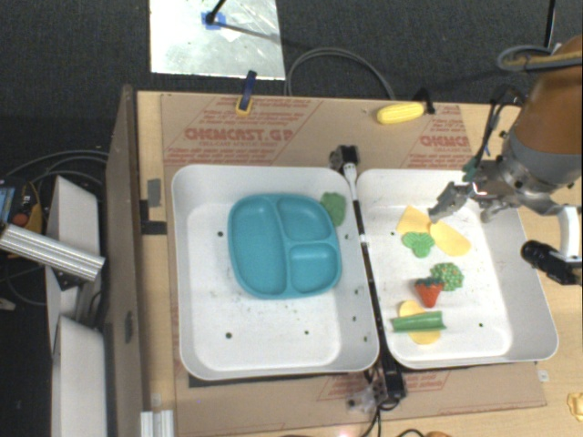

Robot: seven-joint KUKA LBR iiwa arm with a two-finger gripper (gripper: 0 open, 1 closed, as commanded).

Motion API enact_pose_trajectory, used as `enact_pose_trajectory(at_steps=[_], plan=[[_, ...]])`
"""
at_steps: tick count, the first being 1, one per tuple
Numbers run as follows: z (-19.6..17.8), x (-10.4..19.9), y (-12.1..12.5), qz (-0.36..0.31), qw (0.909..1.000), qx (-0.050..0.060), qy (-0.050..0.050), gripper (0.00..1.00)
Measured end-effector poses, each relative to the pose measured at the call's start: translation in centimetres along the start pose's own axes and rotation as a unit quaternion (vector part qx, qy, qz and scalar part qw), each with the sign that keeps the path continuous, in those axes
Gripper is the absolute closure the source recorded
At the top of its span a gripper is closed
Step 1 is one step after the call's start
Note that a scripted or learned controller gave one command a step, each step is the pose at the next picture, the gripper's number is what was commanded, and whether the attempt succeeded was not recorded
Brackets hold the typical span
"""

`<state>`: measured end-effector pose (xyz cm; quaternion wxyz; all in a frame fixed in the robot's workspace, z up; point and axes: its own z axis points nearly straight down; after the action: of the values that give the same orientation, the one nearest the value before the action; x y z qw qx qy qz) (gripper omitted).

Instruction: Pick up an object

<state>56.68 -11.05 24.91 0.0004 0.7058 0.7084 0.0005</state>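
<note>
Toy food pieces lie in the right bin (524,321): yellow slice (449,238), green floret (418,243), broccoli (447,275), strawberry (429,291), green bean (418,320). Gripper (448,200) hangs above the yellow slice, holding nothing visible; finger spread cannot be determined. Left bin (205,335) contains a blue compartment plate (283,245).

Bench top: tan board (273,126) with faint red printed lettering, under both bins.
Yellow clamp: a yellow handle (399,112) lies on the board's far edge.
Blue clip: a small blue and yellow clamp (246,94) grips the far edge, left of centre.
Floor sheet: shiny silver sheet (217,25) on dark carpet beyond the bench.
Metal bar: silver extrusion (50,251) at the left.
</note>
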Motion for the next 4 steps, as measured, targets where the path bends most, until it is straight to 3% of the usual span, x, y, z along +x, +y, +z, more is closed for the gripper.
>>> enact_pose_trajectory(at_steps=[1, 2, 3, 4], plan=[[9.8, -3.1, -3.6, 0.003, 1.0000, 0.005, 0.000, 0.00], [16.1, -1.0, -4.5, 0.003, 0.9999, -0.008, -0.006, 0.00], [14.6, -1.3, -4.1, 0.004, 0.9999, -0.014, -0.007, 1.00], [14.8, -1.2, -4.3, 0.004, 0.9999, -0.011, -0.007, 0.00]])
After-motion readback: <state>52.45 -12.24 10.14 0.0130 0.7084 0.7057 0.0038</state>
